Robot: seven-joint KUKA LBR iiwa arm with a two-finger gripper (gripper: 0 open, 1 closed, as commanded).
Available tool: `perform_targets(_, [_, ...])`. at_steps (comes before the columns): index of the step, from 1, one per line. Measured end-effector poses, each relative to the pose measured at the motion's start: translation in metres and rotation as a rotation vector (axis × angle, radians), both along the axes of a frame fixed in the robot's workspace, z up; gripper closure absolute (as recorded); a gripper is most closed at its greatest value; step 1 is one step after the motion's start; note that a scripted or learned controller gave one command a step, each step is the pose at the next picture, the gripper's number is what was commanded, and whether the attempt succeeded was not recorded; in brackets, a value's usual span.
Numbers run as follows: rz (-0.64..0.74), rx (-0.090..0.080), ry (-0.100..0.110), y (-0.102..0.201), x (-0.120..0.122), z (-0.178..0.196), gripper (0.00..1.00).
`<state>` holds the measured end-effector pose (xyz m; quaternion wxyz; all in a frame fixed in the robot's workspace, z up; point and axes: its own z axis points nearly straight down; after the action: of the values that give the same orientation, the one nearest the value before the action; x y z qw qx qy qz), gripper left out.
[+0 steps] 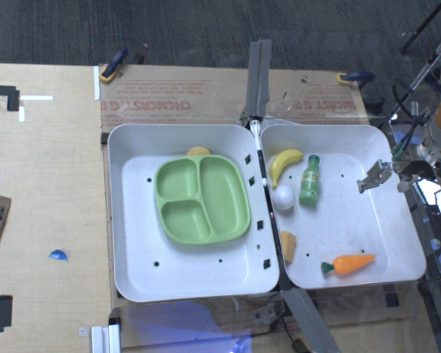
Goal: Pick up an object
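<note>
The right bin [397, 259] holds a yellow banana [283, 163], a green bottle [309, 182] lying beside it, a white ball [283, 197], an orange carrot [350, 264] near the front wall and a tan piece [288, 245] against the left wall. My gripper [388, 178] hovers over this bin's right side, well right of the bottle and above the carrot. It is open with nothing between its fingers.
A green divided plate [203, 198] lies in the left bin [132, 263], with a small yellow-orange object [198, 151] peeking out behind it. A grey divider [259, 79] runs between the bins. Cables and frame parts crowd the right edge.
</note>
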<state>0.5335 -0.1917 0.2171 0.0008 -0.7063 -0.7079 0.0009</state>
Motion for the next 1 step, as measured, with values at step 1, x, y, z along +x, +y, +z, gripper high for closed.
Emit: perform_targets(1, [0.117,0.000,-0.001,0.0364,0.0464,-0.0663,0.00])
